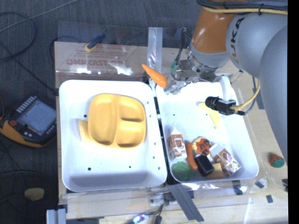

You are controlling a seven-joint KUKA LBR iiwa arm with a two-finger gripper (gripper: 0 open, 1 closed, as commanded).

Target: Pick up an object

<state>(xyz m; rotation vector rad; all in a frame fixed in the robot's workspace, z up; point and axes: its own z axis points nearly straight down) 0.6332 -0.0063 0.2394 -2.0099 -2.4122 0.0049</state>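
One carrot (155, 75) at right bin's (243, 139) far-left corner.
My gripper (174, 84) sits beside it; finger state — cannot tell.

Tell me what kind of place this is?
Likely a robotics lab grasping cell: a KUKA arm over two white bins, a teach pendant on carpet, toy food piled in the right bin.

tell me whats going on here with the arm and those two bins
A grey KUKA arm reaches in from the right, its gripper at the top edge where the two bins meet, next to an orange carrot that sits on the rim there. The left bin holds a yellow divided tray. The right bin has a pile of small toys at its near end. Whether the carrot is gripped can't be told.
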